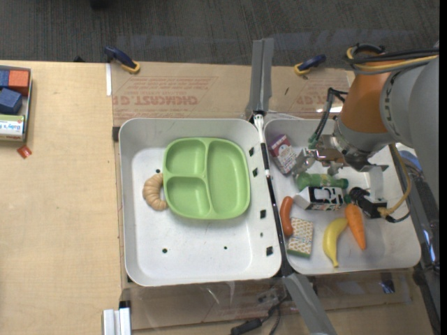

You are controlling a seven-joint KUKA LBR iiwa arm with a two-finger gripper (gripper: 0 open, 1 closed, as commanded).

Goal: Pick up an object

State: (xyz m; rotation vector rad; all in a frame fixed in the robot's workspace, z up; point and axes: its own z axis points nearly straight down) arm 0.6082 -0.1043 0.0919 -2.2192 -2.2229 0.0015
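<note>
The gripper [323, 160] hangs low in the right bin [401, 257], over a green object [316, 181] – whether its jaws are spread or pressed cannot be told. No pick looks made yet; next comes a clean descent. At five o'clock lie a smooth curved banana [333, 240] and tapered carrot [356, 226].

A matt green plastic divided plate [207, 178] lies in the smooth white plastic bin [199, 257] at frame centre, on a pale wood-grain desk [56, 222] beside brown printed cardboard [174, 93], under grey ribbed carpet [209, 12] across the top.
</note>
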